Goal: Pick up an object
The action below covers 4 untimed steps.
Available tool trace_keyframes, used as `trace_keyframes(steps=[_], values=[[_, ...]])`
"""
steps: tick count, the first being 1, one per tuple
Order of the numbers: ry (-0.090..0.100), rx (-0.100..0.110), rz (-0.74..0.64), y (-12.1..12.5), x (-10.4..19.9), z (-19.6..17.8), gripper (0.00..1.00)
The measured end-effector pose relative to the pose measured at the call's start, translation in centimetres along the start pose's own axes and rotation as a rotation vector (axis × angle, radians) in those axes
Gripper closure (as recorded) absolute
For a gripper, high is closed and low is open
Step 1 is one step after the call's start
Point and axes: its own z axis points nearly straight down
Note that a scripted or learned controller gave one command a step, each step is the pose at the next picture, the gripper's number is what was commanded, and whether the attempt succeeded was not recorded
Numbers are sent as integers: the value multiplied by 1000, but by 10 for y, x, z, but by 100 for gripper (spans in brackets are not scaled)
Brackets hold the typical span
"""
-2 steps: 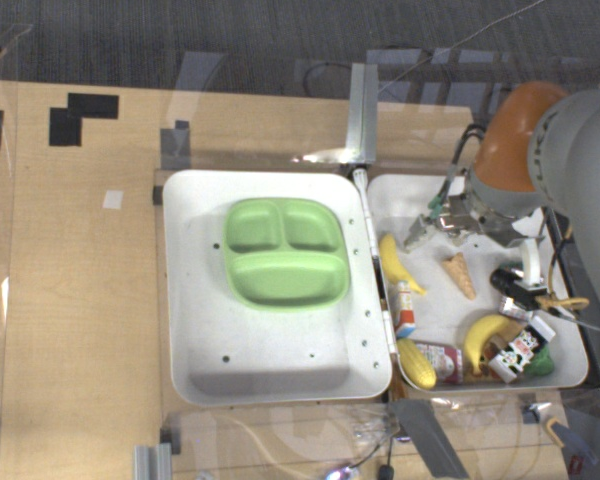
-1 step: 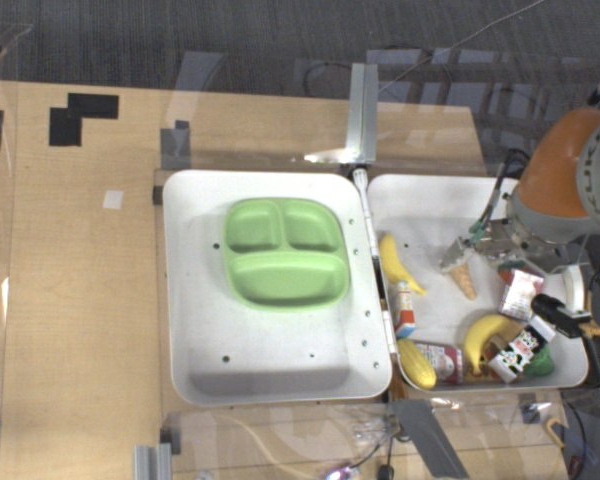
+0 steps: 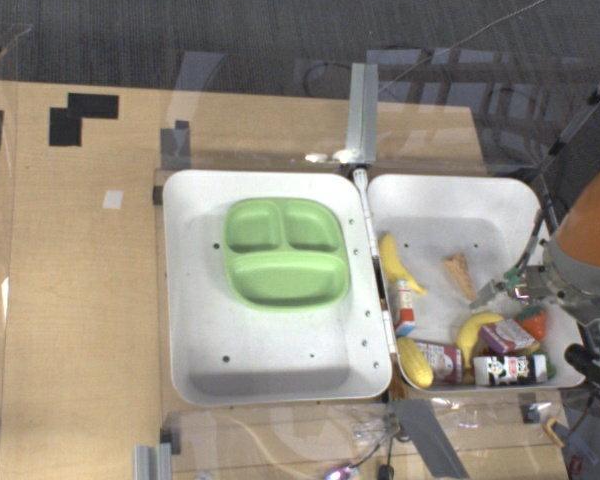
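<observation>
The right bin (image 3: 450, 193) holds several small items. A yellow banana (image 3: 391, 263) lies along its left wall, with a small red and white bottle (image 3: 405, 306) below it and a yellow corn cob (image 3: 414, 362) at the front left corner. A tan wedge (image 3: 459, 275) lies mid-bin. At the front right sit a second banana (image 3: 473, 332), a purple carton (image 3: 506, 338), an orange carrot (image 3: 533, 324), a dark red packet (image 3: 443, 357) and a black and white bottle (image 3: 510, 370). My gripper (image 3: 511, 289) hangs by the right wall, just above the second banana and the carton.
The left bin (image 3: 195, 298) holds a green divided plate (image 3: 285, 251). A metal divider post (image 3: 361, 108) stands behind the seam between the bins. The arm's orange band (image 3: 592, 230) looms over the right bin's right rim. Wooden bench (image 3: 70, 268) lies to the left.
</observation>
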Motion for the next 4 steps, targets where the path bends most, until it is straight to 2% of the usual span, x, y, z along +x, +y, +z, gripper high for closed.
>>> trace_keyframes(steps=[1, 2, 3, 4], values=[[4, -5, -20, 61, 74, 1, 0], [0, -2, -61, 31, 25, 0, 0], [0, -7, -39, -14, 44, -1, 0], [3, -11, -42, -11, 47, -12, 100]])
